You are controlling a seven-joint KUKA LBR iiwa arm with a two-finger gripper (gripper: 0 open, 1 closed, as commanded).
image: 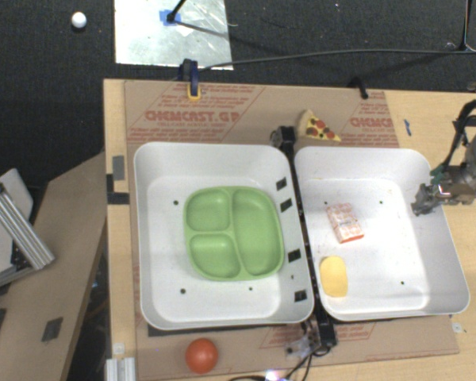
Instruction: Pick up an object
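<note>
The hand (pixel 425 200) sits at the far right rim of the right bin (pixel 397 169), low over its edge, and whether it is spread or closed I cannot tell from this angle; nothing shows in its grip. The arm comes in from the right and stops at the bin's border, well apart from anything worth taking.

So what is on offer? In the right bin, a small red-and-white packet (pixel 344 222) lies flat near the middle, tilted a little, and just below it, toward the near edge, rests a yellow oval object (pixel 334 276). The two are near each other but not touching, each with bare white floor around it, which by my reading leaves room for a descent on either one.

The left bin (pixel 155 213) carries a green divided plate (pixel 233 232), lying flat and central, wide and shallow, likely an awkward mouthful for a two-finger grasp.

Outside the bins, a pizza-slice toy (pixel 319 126) rests on the counter (pixel 365 113) just behind the seam between the bins, and an orange-red ball (pixel 201 355) sits at the front.

My call: the pick has not begun. The packet looks the closest target; it lies thin, so a shallow grab could slide off it.
</note>
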